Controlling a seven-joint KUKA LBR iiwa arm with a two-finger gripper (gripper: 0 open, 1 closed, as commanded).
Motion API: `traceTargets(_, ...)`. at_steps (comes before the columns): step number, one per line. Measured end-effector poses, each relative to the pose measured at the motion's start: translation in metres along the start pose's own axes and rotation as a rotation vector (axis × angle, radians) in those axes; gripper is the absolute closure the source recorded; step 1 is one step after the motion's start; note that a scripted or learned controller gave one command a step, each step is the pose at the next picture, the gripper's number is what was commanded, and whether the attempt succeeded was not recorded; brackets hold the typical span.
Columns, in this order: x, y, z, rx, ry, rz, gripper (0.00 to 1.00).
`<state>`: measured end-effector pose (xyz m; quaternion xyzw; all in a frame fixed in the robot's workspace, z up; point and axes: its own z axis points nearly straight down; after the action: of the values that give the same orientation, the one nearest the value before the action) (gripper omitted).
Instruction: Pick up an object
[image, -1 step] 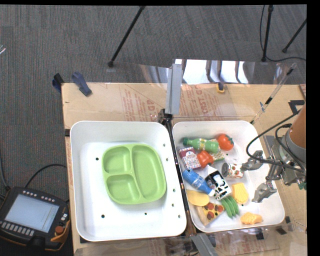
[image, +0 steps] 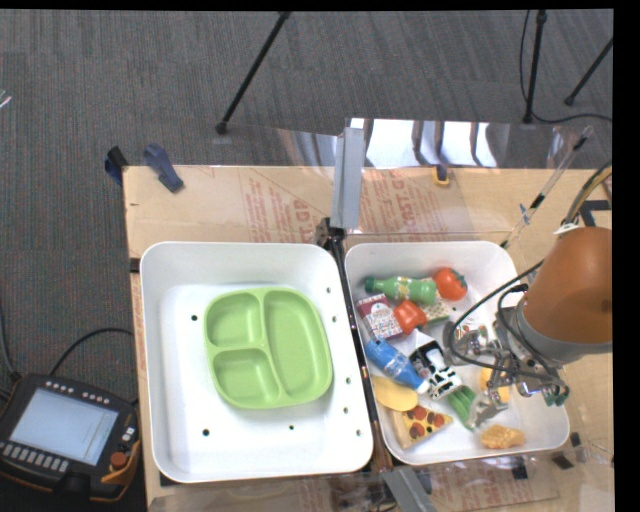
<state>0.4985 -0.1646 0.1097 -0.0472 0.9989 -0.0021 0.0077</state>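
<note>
So the arm (image: 570, 290) comes in from the right and its pincer (image: 497, 395) hangs low over the right bin (image: 500, 255), down in the front right part. Honestly I can't tell how the pincer is set, it's a tangle of metal and cables from this angle.

The right bin is pretty crowded. Along the back there's a green bottle (image: 405, 289) lying on its side with a red tomato-looking toy (image: 450, 283) at its end. Just in front of those sit a small printed packet (image: 379, 318) and a red piece (image: 409, 316) touching it. A blue bottle (image: 393, 362) lies diagonally toward the middle, with a black-and-white toy (image: 437, 372) right beside it. Near the front wall: a yellow banana-ish thing (image: 396, 395), a pizza slice (image: 424, 422), a green piece (image: 463, 404) and a golden nugget-like bit (image: 501, 436). The green piece and the nugget are the closest to the pincer, the black-and-white toy crowds in from the left.

The left bin (image: 250, 262) carries a green divided plate (image: 268, 347), well apart from the arm. A teach pendant (image: 65, 430) sits on the floor off the bench (image: 230, 205) at the left.
</note>
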Motion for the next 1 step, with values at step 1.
traceTargets(1, -0.0296, 0.0683, 0.0085, 0.007, -0.021, 0.131, 0.00)
